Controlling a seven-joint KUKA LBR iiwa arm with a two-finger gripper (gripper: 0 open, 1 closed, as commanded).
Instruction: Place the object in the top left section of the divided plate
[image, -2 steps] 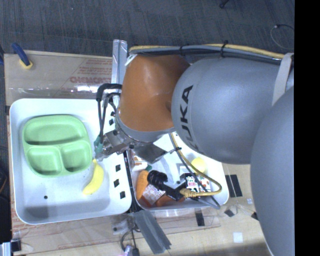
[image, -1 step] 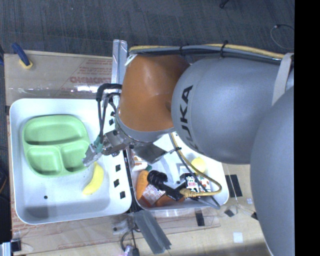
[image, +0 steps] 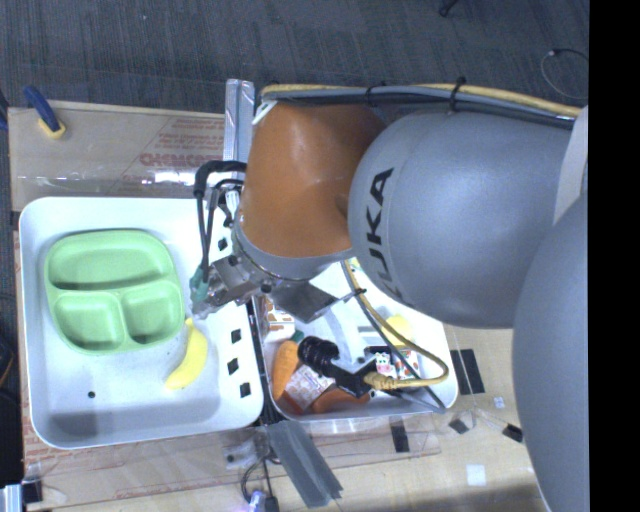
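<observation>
One banana (image: 189, 361), yellow, curved and unpeeled, lay in the left bin (image: 40, 400), just beside the lower right edge of the green plate (image: 112, 289) and outside its three sections. Gripper (image: 207, 290) hung near the bin's right wall, above the banana; finger state could not be determined.

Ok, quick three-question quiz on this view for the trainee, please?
1. True or false: the yellow banana lies inside a section of the green divided plastic plate.
2. How many sections has the plate? A two, B three, C four.
3. Fill in: the banana lies in the ___ shallow white bin of the camera view.
Key: 1 false, it lies beside the plate; 2 B; 3 left.
</observation>
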